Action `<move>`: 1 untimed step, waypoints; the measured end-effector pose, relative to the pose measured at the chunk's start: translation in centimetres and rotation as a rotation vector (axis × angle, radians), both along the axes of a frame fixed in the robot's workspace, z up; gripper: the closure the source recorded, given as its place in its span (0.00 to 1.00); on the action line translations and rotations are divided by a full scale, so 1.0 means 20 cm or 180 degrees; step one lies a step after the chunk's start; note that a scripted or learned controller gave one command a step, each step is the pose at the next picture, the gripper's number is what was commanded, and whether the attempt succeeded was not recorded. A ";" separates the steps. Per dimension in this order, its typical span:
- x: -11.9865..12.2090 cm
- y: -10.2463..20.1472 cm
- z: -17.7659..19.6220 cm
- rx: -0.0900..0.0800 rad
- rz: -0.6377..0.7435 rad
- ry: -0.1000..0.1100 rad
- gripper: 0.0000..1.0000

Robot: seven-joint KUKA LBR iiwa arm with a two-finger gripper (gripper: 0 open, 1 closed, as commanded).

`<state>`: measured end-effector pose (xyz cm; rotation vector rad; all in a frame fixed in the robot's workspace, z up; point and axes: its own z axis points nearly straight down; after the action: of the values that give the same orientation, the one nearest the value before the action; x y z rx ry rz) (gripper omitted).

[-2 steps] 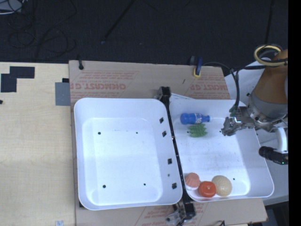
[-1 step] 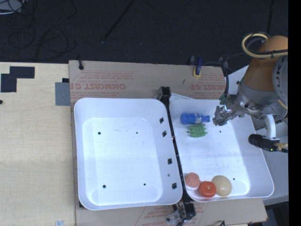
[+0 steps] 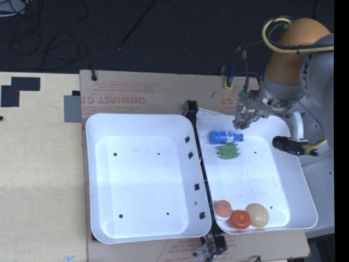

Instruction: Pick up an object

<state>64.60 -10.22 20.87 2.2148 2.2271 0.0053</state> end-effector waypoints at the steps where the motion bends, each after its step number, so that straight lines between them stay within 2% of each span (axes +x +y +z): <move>1: -0.33 -0.57 0.04 -0.0022 -0.0055 0.0023 1.00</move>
<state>57.92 -21.58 21.72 2.2339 2.2081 -0.0105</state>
